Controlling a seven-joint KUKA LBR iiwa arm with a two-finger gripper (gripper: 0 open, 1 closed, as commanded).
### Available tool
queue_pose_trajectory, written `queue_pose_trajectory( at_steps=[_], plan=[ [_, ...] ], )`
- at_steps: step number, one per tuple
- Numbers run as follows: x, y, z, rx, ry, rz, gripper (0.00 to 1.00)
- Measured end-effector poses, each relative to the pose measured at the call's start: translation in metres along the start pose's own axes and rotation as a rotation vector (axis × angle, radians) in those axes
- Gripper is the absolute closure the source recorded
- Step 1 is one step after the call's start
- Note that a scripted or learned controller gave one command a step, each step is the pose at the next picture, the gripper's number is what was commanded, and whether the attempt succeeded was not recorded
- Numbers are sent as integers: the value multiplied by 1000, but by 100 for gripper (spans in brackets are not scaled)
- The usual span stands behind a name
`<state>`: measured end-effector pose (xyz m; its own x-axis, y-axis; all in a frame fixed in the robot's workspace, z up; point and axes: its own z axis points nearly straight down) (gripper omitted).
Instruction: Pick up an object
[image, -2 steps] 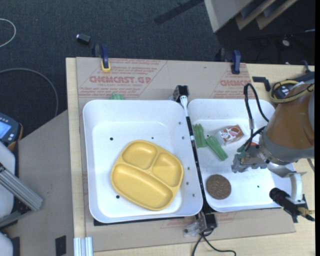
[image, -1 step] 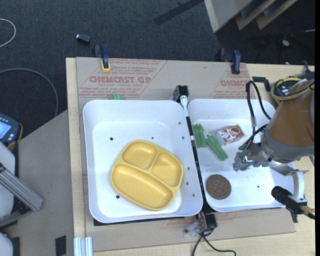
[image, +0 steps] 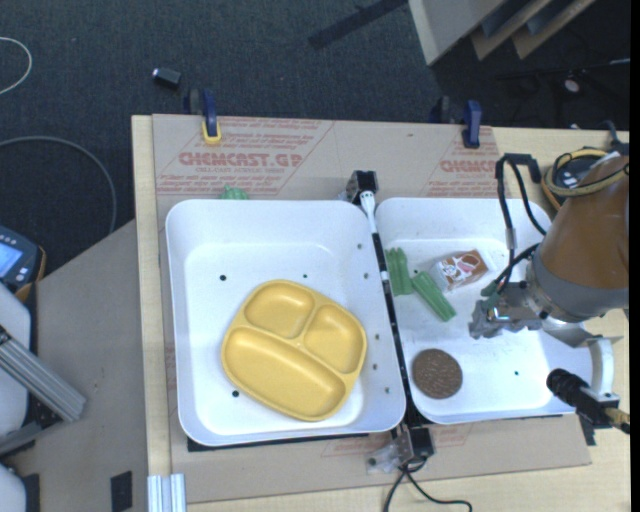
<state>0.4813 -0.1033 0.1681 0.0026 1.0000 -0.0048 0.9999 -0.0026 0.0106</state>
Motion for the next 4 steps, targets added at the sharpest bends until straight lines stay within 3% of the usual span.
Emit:
queue_pose_trajectory(
  at_steps=[1,4],
  plan=[
    [-43,-4,87,14,5,2,100],
    [-41,-2,54,5,2,0,100]
  ],
)
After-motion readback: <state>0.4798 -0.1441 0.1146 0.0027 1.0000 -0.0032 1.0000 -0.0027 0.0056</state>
